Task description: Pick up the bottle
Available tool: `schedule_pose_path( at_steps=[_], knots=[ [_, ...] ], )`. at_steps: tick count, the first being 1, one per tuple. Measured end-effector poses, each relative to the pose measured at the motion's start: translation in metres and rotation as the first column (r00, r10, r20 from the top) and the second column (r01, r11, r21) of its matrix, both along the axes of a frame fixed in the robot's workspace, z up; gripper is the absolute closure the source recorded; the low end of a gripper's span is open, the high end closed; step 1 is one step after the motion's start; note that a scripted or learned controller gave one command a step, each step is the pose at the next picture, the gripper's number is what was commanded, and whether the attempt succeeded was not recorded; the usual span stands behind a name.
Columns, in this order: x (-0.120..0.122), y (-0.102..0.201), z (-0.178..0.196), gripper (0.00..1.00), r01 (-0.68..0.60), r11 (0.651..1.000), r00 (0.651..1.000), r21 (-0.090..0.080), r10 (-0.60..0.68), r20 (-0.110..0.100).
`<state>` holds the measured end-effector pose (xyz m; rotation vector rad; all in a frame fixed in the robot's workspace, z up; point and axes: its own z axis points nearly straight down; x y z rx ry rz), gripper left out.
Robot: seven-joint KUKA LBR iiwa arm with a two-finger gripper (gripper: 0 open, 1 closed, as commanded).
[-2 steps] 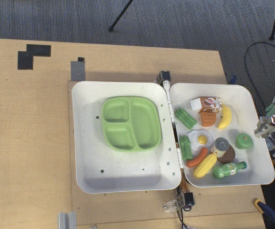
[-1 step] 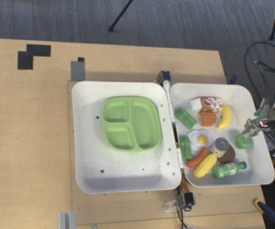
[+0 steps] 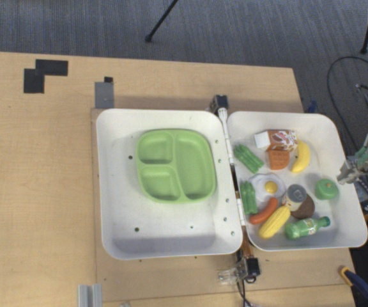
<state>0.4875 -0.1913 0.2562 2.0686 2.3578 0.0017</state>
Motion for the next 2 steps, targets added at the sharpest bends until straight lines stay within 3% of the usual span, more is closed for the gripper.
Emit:
schedule_pose_path(
  at_steps=[1,2],
  knots=[
    [0.0,-0.015,-0.016,1.0,-0.188,0.982,0.982,0.002,0.188,-0.003],
    [0.0,0.027,-0.003,1.0,-0.282,0.959,0.959,0.002,0.282,-0.002]
  ],
)
